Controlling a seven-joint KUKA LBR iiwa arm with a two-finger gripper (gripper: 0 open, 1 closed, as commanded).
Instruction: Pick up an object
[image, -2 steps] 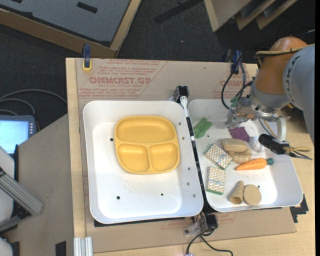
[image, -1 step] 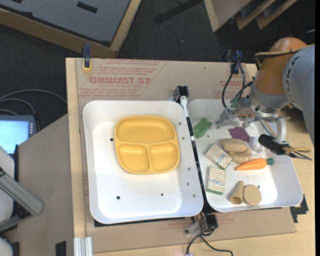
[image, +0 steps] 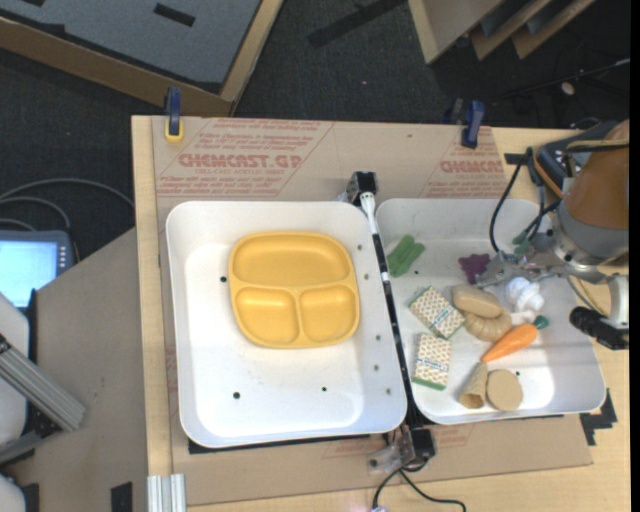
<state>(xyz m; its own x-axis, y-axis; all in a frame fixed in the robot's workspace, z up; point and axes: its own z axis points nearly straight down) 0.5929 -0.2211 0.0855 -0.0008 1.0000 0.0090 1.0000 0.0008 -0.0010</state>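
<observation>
The arm (image: 596, 205) hung over the right bin (image: 440, 215) because the pickable toys, carrot (image: 511, 341) included, lay there; I cannot tell how its jaws stood.

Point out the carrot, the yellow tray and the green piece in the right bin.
carrot (image: 511, 342), camera view, middle of its orange body.
yellow tray (image: 294, 262), camera view, floor of its large top compartment.
green piece (image: 404, 255), camera view, its middle, near the right bin's left wall.

Yellow tray (image: 294, 288) left bin (image: 200, 330); end effector (image: 522, 285) apparently over right-bin toys.
</observation>
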